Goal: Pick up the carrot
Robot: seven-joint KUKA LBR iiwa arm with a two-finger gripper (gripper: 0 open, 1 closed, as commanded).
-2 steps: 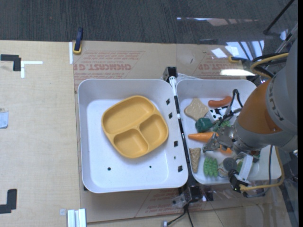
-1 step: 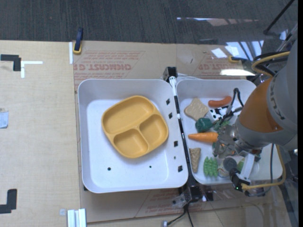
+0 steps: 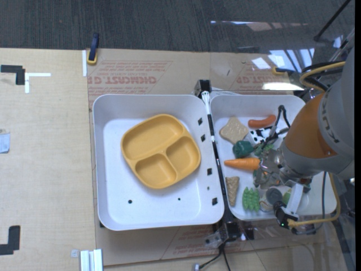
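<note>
An orange, tapered toy carrot [image 3: 242, 164] is seen lying on its side in the right shallow white plastic bin [image 3: 330, 199], its pointed tip aimed towards the divider between the bins and its thick end touching, or lying just beside, the grey two-finger gripper [image 3: 264, 173]. Whether the jaws are spread or pressed together cannot be told, as the metal parts are blurred and partly covered by the wrist. Just beyond the carrot, a dark green rounded toy [image 3: 243, 148] is placed, and beyond that a tan slice of toy bread [image 3: 233, 131], a black-and-white spotted object [image 3: 259, 136] and a red-orange toy sausage [image 3: 262, 121]. On the near side of the jaws, a bumpy light green toy vegetable [image 3: 250, 199] and a tan wedge-shaped piece [image 3: 232, 189] are found. Well apart from the jaws, in the left shallow white plastic bin [image 3: 107, 157], a yellow plastic plate with three compartments [image 3: 161, 151] is set.
</note>
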